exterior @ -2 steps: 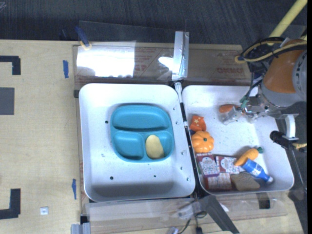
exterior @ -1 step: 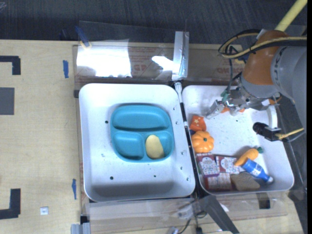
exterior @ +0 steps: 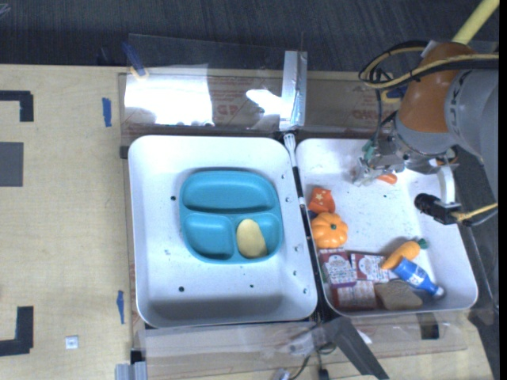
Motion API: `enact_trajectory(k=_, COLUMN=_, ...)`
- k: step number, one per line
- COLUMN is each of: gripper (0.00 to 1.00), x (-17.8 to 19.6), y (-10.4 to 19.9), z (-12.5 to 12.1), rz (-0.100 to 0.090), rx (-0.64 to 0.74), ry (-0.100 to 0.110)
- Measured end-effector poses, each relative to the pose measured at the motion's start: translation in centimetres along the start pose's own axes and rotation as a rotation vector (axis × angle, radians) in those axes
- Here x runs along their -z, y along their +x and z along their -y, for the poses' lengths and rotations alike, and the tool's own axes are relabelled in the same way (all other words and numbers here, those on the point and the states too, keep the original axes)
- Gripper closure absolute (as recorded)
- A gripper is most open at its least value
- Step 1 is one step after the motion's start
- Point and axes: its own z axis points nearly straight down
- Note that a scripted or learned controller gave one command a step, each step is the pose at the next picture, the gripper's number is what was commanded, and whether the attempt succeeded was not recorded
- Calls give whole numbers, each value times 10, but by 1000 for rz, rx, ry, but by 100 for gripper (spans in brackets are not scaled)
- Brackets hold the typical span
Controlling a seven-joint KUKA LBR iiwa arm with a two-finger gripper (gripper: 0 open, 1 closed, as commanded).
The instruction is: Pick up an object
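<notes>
White bins sit side by side on a pale wooden bench (exterior: pixel 55 236). Left bin (exterior: pixel 150 275) carries a blue divided tray (exterior: pixel 214 212); a yellow egg-shaped item (exterior: pixel 251 237) lies in the tray's lower right compartment. Right bin (exterior: pixel 455 252) holds the loose objects. Grey arm (exterior: pixel 467 109) with orange band reaches in from the right, over the bin's upper part. Gripper (exterior: pixel 372 167) hangs low near the upper middle of the right bin; how wide it stands cannot be told. A small orange-red piece (exterior: pixel 386 178) shows just beside its tip; held or lying on the floor, cannot tell. Along the bin's bottom edge: a flat red-and-white packet (exterior: pixel 348 271), a brown slab (exterior: pixel 398 295) beside it, a blue bottle (exterior: pixel 417 279), a carrot (exterior: pixel 401 254) touching the bottle. By the left wall: an orange pumpkin (exterior: pixel 329 230), and just above it a smaller red-orange fruit (exterior: pixel 321 200).
</notes>
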Motion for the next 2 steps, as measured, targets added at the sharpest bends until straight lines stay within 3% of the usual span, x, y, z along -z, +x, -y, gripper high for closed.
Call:
enact_trajectory(k=1, gripper=100, x=-11, y=-54, z=88, rz=0, rx=92, ry=10)
enact_trajectory(k=2, gripper=100, x=9, y=-39, z=7, rz=-4, rx=-56, ry=9)
